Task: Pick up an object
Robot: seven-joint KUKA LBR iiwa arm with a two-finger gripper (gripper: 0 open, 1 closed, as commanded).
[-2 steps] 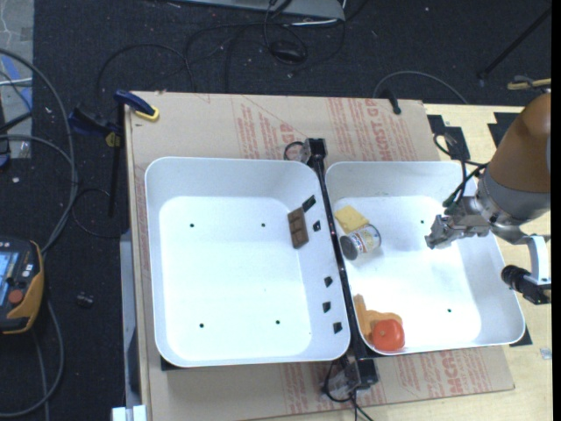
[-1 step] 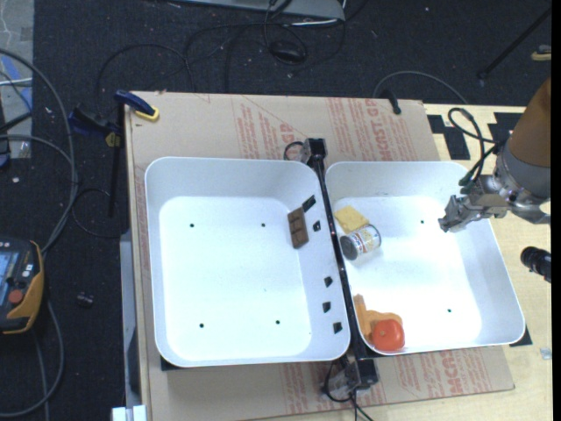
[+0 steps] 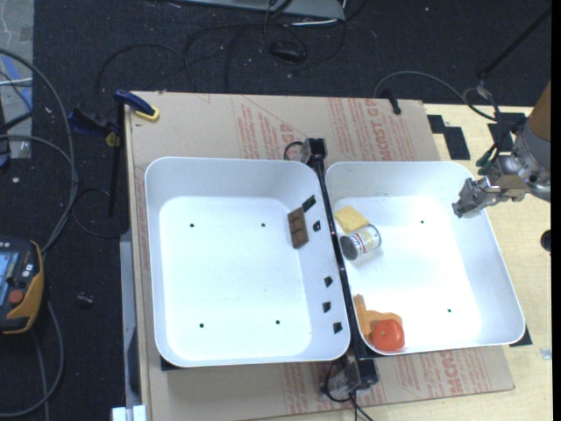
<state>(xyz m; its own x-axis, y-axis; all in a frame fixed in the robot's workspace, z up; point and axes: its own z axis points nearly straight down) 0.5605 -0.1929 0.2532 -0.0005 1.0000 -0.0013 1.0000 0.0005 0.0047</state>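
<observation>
The desk (image 3: 219, 117) carries two white bins side by side. The left bin (image 3: 175, 182) holds a brown bar (image 3: 299, 228) near its right wall. In the right bin (image 3: 491, 261) — a can (image 3: 361, 241) touching a yellow block (image 3: 350, 217), a tomato (image 3: 387, 333) in the near-left corner. The end effector (image 3: 465, 202) hovers over the right rim — open or closed, I can't tell.

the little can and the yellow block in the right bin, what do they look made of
The can looks like metal: silvery, with a bright glint on its end, though a foil label could give the same look. The yellow block looks matte and pale, with flat faces and no shine, so foam or sponge is likely, but painted wood or plastic cannot be ruled out.
</observation>
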